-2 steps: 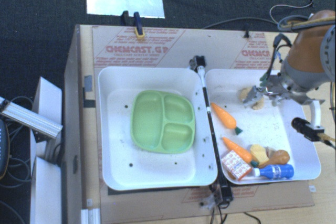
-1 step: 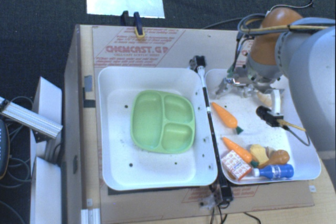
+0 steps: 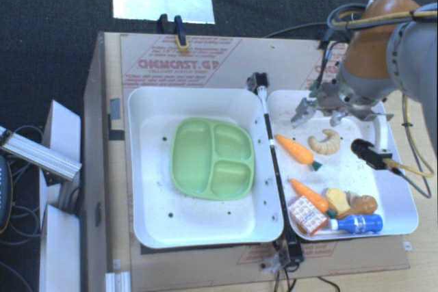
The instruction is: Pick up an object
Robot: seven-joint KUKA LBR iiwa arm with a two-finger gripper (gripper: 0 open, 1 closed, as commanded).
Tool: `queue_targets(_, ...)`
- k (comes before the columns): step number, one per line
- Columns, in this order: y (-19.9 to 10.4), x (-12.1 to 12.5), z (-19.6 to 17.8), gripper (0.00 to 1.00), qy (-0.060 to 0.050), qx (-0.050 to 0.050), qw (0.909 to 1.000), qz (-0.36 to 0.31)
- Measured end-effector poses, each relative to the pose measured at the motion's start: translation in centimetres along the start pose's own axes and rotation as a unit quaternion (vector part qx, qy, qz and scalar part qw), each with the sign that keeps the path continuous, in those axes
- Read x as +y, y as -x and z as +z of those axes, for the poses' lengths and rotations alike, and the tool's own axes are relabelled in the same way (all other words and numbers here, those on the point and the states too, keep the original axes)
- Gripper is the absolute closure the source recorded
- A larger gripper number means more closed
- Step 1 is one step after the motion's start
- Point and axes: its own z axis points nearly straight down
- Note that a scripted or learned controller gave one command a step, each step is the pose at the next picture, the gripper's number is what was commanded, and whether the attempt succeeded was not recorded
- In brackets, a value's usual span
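1. The end effector (image 3: 319,115) hangs over the upper part of the shallow white right-hand bin (image 3: 282,121), right of frame centre. Its two fingers look spread apart, with nothing between them.
2. Nothing is lifted yet. The nearest candidate, a pale curled croissant-shaped toy (image 3: 325,142), lies just below the end effector. A small orange plastic carrot (image 3: 295,149) lies to its left, near the bin's left wall.
3. The croissant is low and curved, so an off-centre descent could push it aside and the fingers would close on air.
4. Going for that carrot risks a finger striking the bin wall beside it.
5. At the lower right, a second orange carrot (image 3: 309,195), a red-and-white carton (image 3: 307,215), a yellow block (image 3: 335,200), a brown roll (image 3: 363,204) and a blue-and-white bottle (image 3: 356,223) crowd together. A grasp there may jam on neighbours or catch two.
6. The green divided plate (image 3: 211,158) in the left white bin (image 3: 154,147) looks too flat and wide to pinch.
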Motion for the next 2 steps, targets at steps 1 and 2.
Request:
queue_targets(1,3.2,-4.8,5.9,0.00,-0.004,0.000,1.0000,0.002)
queue_targets(2,1.7,-4.7,10.3,0.00,-0.003,0.000,1.0000,0.001)
